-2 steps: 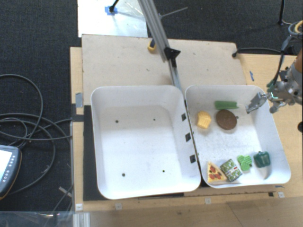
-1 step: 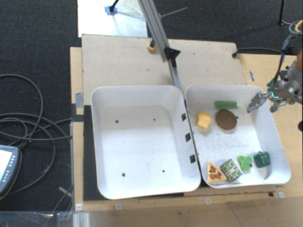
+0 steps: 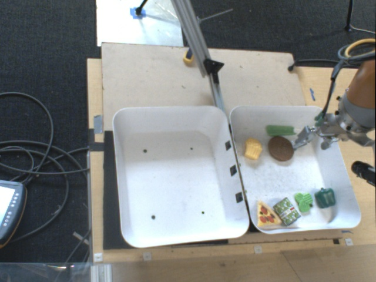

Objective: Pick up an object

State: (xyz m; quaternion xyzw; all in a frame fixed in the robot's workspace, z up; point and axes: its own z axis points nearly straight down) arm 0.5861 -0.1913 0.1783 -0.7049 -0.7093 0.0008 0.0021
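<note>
Gripper [image 3: 304, 137]: over the right bin [image 3: 341, 184], near its far edge, fingers apart and holding nothing, tips just beside the brown round piece [image 3: 281, 148].
Right bin, far part: green bar [image 3: 279, 130], brown round piece, yellow piece [image 3: 253, 149].
Right bin, near edge: pizza slice [image 3: 267, 215], green patterned block [image 3: 286, 211], light green piece [image 3: 304, 201], dark green pepper [image 3: 325, 198].
Left bin [image 3: 176, 175]: white, beside it.

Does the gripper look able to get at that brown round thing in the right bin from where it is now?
Probably yes. The gripper hovers just right of the brown round object, with bare bin floor between them. The green block lies close behind it and might get nudged.
</note>
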